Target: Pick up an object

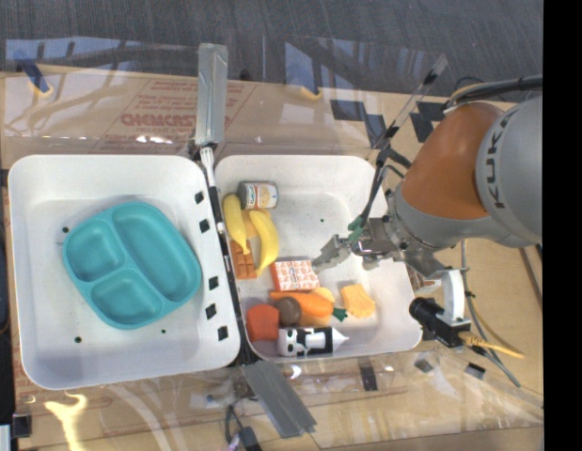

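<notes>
While the arm reaches in over the right edge of the right bin, the scene reads as follows.

Camera view, gripper: the gripper (339, 249) hangs over the middle of the right bin (319, 172), above bare floor; I cannot tell how it is set, and nothing shows in its hold.

Camera view, nearest targets: a patterned red-and-white block (295, 274) lies just beside the gripper toward the near edge; a yellow wedge (357, 301) sits nearer the right edge.

Camera view, other contents: bananas (250, 233) and a small can (259, 195) by the left wall; an orange piece (309, 303), a red piece (262, 321) and a black-and-white carton (307, 340) crowd the near edge.

Camera view, left bin: the left bin (46, 186) carries a teal divided plate (131, 263).

Risk: things near the front touch one another, so a descent there may, I judge, catch two at once or push one aside; a descent from here straight down would likely close on bare floor.
</notes>
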Tool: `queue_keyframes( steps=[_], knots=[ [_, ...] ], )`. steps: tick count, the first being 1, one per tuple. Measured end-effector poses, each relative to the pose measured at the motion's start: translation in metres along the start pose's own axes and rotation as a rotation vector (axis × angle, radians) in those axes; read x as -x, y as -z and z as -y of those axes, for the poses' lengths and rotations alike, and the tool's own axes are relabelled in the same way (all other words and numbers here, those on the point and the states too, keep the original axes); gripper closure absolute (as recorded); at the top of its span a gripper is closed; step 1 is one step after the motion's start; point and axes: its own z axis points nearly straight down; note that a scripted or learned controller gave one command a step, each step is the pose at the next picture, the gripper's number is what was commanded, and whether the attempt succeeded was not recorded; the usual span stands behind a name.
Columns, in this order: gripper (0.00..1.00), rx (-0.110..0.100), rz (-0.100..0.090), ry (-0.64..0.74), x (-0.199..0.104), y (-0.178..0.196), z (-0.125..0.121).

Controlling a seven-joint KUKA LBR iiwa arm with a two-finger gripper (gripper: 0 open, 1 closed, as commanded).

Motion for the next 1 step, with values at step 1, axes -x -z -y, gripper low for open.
queue_keyframes(
  steps=[1],
  knots=[
    [0.00, 0.001, 0.001, 0.053, 0.0613, -0.0026, 0.0199]
  ],
)
